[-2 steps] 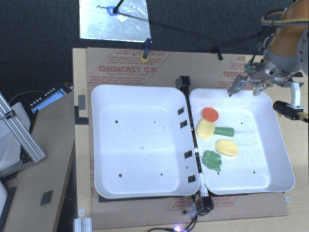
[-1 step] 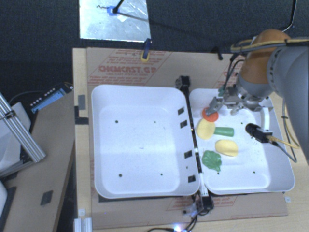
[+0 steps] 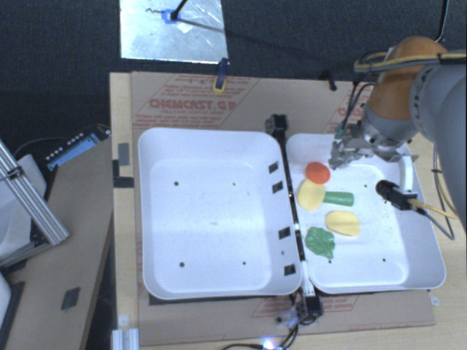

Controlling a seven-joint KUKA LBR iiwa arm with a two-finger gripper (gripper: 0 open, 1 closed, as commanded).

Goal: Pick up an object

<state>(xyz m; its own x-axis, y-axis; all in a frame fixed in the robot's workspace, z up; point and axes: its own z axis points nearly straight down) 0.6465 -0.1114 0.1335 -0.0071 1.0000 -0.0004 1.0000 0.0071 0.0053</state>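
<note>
Several small things lie in the right bin (image 3: 408, 268). An orange-red round piece (image 3: 317, 172) sits nearest the far wall. Just below it are a pale yellow piece (image 3: 311, 195) and a green cylinder (image 3: 338, 198). A yellow oval (image 3: 342, 223) and a dark green lump (image 3: 319, 242) lie closer to the front. My gripper (image 3: 340, 157) hangs over the bin's far left part, just up and to the right of the orange-red piece. I see nothing between its fingers.
The left bin (image 3: 211, 217) lies beside the right one, with black clips (image 3: 283, 210) along the shared edge. Both stand on a cardboard sheet (image 3: 190, 97). A shiny metal plate (image 3: 174, 19) lies at the back.
</note>
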